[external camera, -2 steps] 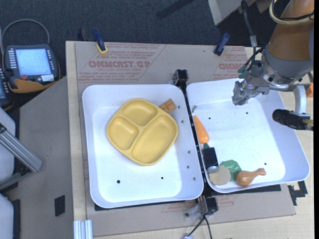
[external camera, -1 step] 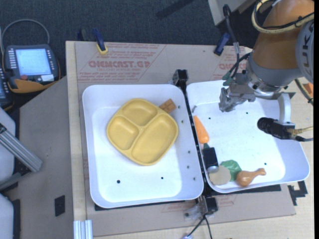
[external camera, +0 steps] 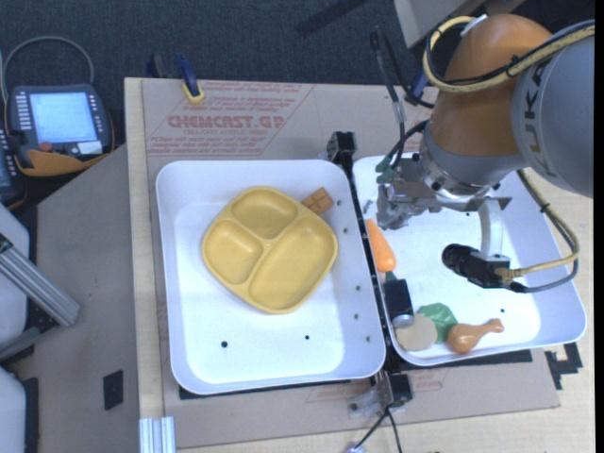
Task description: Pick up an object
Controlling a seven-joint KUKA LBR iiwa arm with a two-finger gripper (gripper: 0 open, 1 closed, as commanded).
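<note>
In the right bin (external camera: 547, 324) an orange carrot (external camera: 380, 247) lies along the left wall. Near the front of that bin sit a black block (external camera: 397, 298), a pale round piece (external camera: 415, 333), a green piece (external camera: 440, 315) and a tan drumstick (external camera: 474, 333). My gripper (external camera: 394, 208) hangs low over the back left of the right bin, just above and behind the carrot's far end. I see nothing held between its fingers.
The left bin (external camera: 189, 333) holds a yellow divided plate (external camera: 270, 247) with a small brown block (external camera: 318, 200) at its far right edge. A black divider runs between the bins. A black cable fitting (external camera: 475, 263) lies over the right bin's middle. A teach pendant (external camera: 58, 126) sits far left.
</note>
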